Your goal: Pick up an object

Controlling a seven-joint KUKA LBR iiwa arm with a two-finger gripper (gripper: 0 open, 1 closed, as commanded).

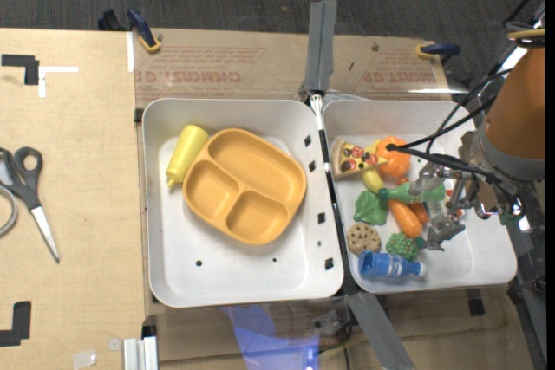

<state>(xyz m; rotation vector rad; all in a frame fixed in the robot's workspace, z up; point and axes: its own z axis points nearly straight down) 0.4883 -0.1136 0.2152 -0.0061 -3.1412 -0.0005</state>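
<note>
From above, the gripper (436,217) hung low in the right bin (486,269), over the toy carrot (406,217) amid crowded play food; finger spacing was unclear. A descent might catch neighbouring pieces, spoiling the grasp.

tray (245,185) orange | bottle (185,153) yellow | can (390,266) blue | bins (173,273) white

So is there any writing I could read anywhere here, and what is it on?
Cardboard sheet behind the bins: red print, mirrored and blurred, unreadable.
Same sheet, right part: more red print, also unreadable.
Blue bottle: no legible label.
Nothing else carries text.
</note>
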